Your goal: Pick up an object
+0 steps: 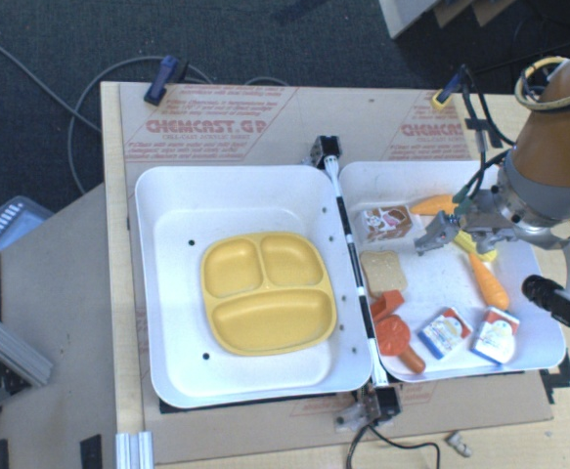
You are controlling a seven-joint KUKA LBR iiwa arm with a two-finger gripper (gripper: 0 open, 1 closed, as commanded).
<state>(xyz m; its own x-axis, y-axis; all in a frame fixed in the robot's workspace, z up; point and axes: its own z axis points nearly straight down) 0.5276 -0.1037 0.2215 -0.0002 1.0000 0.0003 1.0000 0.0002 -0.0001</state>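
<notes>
Gripper over right bin, grasp unclear, carrot partly hidden

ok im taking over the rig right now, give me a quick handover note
Gripper: low over the right bin, between the carrot and the brown packet; nothing seen held.
Right bin also has a toast slice, red pieces and two small cartons.
Left bin holds a yellow divided plate.
Done: nothing lifted yet.
Left: grasp one object and raise it.
</notes>
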